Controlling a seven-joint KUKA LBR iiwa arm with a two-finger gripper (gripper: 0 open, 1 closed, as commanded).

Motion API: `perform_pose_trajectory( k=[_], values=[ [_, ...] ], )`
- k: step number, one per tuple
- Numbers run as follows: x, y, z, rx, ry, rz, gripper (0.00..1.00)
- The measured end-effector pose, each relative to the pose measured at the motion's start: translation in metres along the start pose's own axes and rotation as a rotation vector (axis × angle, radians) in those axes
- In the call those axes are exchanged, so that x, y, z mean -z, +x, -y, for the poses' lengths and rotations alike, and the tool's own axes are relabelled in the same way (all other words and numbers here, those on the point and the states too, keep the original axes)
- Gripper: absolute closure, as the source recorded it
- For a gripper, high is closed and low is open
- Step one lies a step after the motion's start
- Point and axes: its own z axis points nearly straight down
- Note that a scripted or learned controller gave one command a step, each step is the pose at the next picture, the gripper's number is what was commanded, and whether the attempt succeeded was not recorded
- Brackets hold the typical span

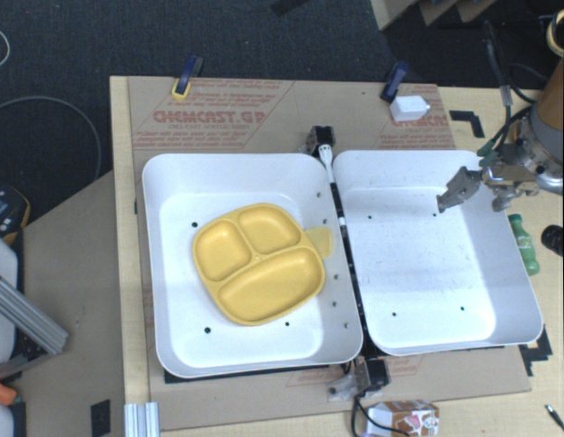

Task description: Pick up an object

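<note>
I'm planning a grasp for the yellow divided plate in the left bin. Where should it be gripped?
Probably the raised outer rim of the plate, near its right edge: it lies flat, compartments up, too wide to span. The end effector would come from above, one finger inside the rim.

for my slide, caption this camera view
Gripper over right bin; yellow tray in left bin.

Two bins sat side by side on the bench (263, 107), their inner rims touching. A sectioned tray (257, 262) lay in the left bin (168, 335), near its middle and closer to the right wall. The gripper (464, 189) hung over the upper right part of the right bin (427, 335), the arm entering from the right.
</note>
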Motion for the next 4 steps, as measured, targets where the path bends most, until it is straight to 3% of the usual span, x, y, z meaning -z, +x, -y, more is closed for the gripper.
perform_pose_trajectory(
  k=[1, 2, 3, 4],
  values=[
    [0.109, 0.020, 0.069, 0.002, -0.012, 0.002, 0.00],
    [0.243, 0.051, 0.066, 0.005, -0.021, 0.003, 0.00],
    [0.245, 0.050, 0.066, 0.002, -0.009, 0.003, 1.00],
    [0.107, 0.060, 0.068, -0.001, 0.013, -0.001, 1.00]
  ],
)
